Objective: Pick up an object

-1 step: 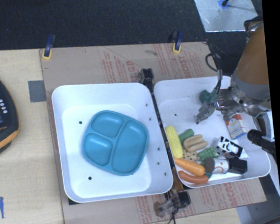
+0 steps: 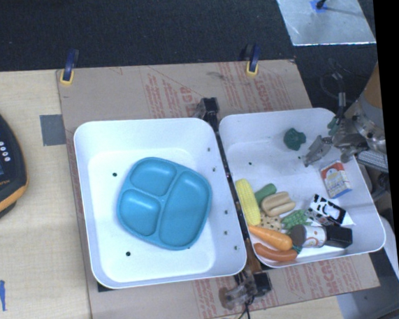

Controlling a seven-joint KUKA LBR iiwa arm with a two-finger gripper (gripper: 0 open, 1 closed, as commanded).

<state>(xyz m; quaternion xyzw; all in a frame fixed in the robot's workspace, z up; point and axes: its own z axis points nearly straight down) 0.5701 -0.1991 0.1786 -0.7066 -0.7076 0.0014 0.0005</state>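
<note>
- Step in hand: approach/reach phase, I judge. The tool [image 2: 319, 149] sits over the upper right part of the right bin [image 2: 252, 125], coming in from the right edge; nothing seen between its fingers, so no grasp yet.
- Tool state: fingers look spread apart w/ dark tips pointing left-down, released and holding nothing; the tips are small and a bit blurred, so that's a reading, not certain.
- Task's thing: no single target named. Candidates all lie in the right bin: a green lump [image 2: 294, 138] just left of the tool, a small carton [image 2: 335, 179] just below it, and near the bin's lower edge a pile w/ corn cob [image 2: 246, 201], hot dog [image 2: 279, 203], carrot [image 2: 270, 237].
- Left bin [image 2: 91, 201] bears a blue divided plate [image 2: 164, 203], well apart from the tool.
- Next move calls for: picking one item clear of neighbours (green lump or carton look easiest), centring over it, lowering till fingers straddle it, then closing. The pile is tightly packed, risk of a slip or a two-item pinch.
- Hard to make out: arm mostly cut off at right; height of the tool above the bin floor can't be told; black-and-white items [image 2: 327, 211] at lower right unclear as to what they are.
</note>
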